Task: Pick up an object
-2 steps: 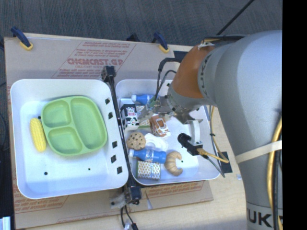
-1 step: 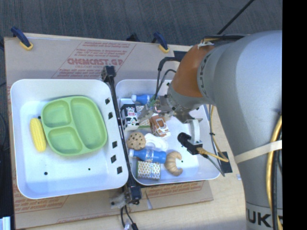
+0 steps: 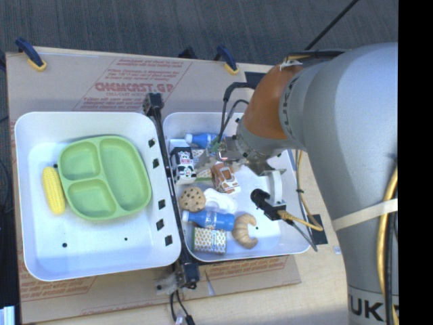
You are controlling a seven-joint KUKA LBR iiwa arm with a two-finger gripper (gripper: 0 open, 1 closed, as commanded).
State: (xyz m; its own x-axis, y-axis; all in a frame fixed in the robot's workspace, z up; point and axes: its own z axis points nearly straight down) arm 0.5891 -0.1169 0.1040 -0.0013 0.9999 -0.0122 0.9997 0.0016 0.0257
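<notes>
My gripper (image 3: 222,160) hangs over the middle of the right bin (image 3: 292,244), under the grey arm with its orange band. Just below it, and touching or very close, a small brown and white carton (image 3: 225,177) sits tilted. A black and white cow-print carton (image 3: 184,164) lies to its left. Behind the gripper lies a small blue bottle (image 3: 201,139). Toward the front of the bin are a cookie (image 3: 192,198), a blue bottle on its side (image 3: 211,219), a patterned box (image 3: 209,240) and a croissant (image 3: 245,229).
The left bin (image 3: 34,249) holds a green divided plate (image 3: 103,177), with a yellow corn cob (image 3: 53,189) beside it on the left. A black divider with clips (image 3: 162,181) runs between the bins. The arm covers the right bin's far right side.
</notes>
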